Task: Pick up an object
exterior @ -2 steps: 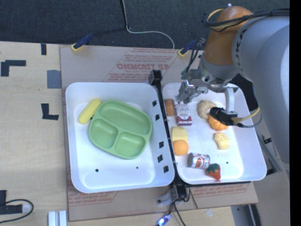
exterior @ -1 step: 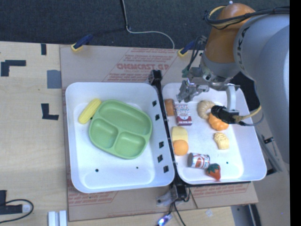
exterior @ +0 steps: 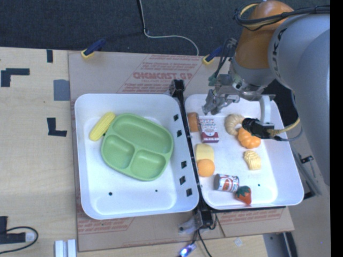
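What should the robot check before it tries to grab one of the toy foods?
1. Gripper over the right bin: ok, it hangs above the far left corner.
2. Something within reach below: ok, the red and white box lies just beside it.
3. Nothing held already: cannot tell, the tips are too small to read.
4. Room around the box: not ok, an orange piece touches its left side.
5. Left bin with green tray and corn out of the way: ok.
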`<state>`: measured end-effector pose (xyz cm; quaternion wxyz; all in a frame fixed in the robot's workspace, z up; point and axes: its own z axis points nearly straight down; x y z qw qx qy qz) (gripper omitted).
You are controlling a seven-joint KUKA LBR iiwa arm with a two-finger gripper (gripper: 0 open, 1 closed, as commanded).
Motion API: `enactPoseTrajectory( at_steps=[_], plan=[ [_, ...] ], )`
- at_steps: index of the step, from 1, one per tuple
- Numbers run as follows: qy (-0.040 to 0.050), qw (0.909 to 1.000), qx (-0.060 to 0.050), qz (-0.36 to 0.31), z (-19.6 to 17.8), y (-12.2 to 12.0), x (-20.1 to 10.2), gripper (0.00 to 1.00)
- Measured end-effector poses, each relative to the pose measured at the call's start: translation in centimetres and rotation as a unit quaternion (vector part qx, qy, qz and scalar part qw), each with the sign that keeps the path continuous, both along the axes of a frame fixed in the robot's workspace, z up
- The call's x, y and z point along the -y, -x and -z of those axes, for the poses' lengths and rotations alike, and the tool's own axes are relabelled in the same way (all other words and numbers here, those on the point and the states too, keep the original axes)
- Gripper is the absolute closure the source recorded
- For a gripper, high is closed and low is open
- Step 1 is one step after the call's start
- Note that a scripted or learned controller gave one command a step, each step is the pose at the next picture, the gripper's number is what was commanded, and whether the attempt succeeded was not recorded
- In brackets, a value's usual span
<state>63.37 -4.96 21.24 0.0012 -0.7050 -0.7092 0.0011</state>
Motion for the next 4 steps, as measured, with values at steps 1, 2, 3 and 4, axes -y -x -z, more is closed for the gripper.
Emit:
enactPoseTrajectory(
  at_steps=[1, 2, 3, 4],
  plan=[
    [0.0, 1.0, 0.0, 0.0, -0.9, 0.0, -0.1, 1.0],
    [0.0002, 1.0, 0.0, -0.001, -1.9, 0.0, -0.1, 1.0],
    [0.0001, 1.0, -0.001, -0.001, -2.8, 0.0, -0.2, 1.0],
    [0.0001, 1.0, -0.001, -0.002, -3.7, -0.1, -0.2, 1.0]
  ],
)
